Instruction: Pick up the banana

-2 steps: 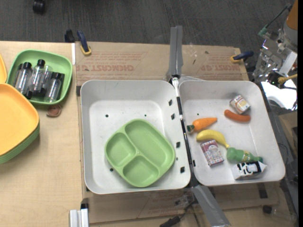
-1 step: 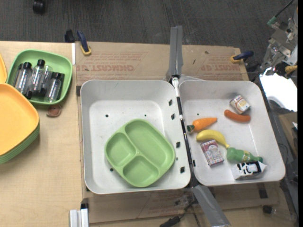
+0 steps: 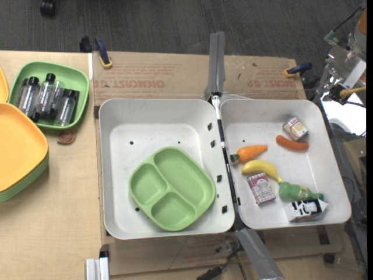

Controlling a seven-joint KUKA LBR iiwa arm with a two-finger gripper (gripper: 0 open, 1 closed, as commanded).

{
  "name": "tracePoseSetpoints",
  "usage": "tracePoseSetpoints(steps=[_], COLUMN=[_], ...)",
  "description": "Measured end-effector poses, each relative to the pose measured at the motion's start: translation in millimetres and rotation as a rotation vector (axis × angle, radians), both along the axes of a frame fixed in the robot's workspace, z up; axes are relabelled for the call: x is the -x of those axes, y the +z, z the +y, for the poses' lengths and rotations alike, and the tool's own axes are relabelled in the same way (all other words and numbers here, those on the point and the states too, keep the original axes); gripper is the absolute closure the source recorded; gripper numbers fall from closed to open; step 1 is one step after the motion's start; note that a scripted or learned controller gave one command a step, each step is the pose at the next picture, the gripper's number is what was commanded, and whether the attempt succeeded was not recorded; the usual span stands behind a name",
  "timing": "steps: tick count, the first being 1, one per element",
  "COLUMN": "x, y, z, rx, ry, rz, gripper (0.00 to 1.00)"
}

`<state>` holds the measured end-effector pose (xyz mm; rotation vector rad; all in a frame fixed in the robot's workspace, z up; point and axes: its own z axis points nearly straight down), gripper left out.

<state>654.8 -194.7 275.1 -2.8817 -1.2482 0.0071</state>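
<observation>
The banana (image 3: 261, 168) is seen lying in the right bin (image 3: 326, 214), just below the carrot (image 3: 252, 152) and touching the small red box (image 3: 260, 188) at its five o'clock. A green bottle (image 3: 296, 191) lies at its four o'clock. The claw's state cannot be told. A green divided plate (image 3: 172, 188) rests in the left bin (image 3: 116, 156).

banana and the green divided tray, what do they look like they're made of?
Banana: likely moulded plastic toy, smooth, uniformly yellow, slight sheen, no bruising; could be foam or rubber.
Green divided tray: likely rigid plastic, matte pale green, with rounded moulded compartments and an even rim.
</observation>
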Motion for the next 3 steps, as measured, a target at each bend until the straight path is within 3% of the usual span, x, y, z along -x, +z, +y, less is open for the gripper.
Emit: tracePoseSetpoints(steps=[2, 3], x=[3, 9], y=[17, -16], z=[-10, -18], rx=[0.0, -0.001], ry=[-0.115, -0.188], rz=[-0.002, 0.001], gripper=[1.0, 1.0])
